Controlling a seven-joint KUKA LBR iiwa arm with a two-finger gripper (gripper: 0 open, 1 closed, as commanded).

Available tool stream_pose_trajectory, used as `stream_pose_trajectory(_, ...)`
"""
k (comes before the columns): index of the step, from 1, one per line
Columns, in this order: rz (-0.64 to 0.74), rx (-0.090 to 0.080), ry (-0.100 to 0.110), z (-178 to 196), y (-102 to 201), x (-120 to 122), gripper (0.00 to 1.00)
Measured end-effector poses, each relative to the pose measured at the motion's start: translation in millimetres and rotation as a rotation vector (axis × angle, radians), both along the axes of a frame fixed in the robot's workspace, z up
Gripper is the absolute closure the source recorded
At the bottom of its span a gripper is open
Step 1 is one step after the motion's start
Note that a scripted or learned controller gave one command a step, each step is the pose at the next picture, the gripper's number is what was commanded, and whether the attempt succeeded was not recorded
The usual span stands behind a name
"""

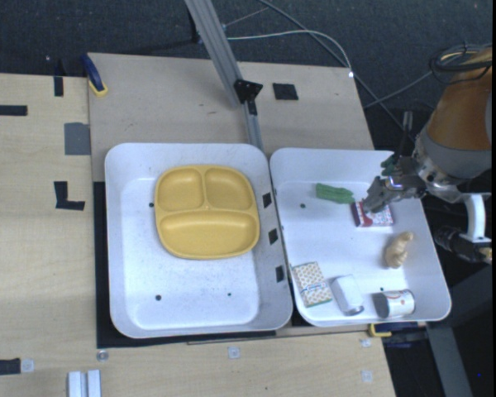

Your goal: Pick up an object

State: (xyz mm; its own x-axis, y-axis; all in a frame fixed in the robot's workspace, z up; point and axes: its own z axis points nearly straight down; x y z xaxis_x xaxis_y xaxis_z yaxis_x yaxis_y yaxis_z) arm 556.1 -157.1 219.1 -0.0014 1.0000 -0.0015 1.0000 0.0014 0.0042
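Camera view | end effector (pixel 378 198) grip unclear, over red packet (pixel 372 215) | right bin (pixel 360 160) far edge near

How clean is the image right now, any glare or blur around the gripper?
Camera view: lighting is even and soft, with faint shadows under the yellow tray. The white bins read bright but not blown out. The gripper is small and soft-edged over a red-and-white packet, so fine detail there is lost. The small items in the right bin look slightly fuzzy.

bins (pixel 190 325): 2 | yellow tray (pixel 207 211): 1 | small items (pixel 334 193): 6
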Motion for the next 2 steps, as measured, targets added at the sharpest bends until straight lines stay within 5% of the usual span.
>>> stream_pose_trajectory(1,0.0,0.001,0.002,29,0,1,1.0)
stream_pose_trajectory(2,0.003,0.001,0.006,16,46,10,1.0)
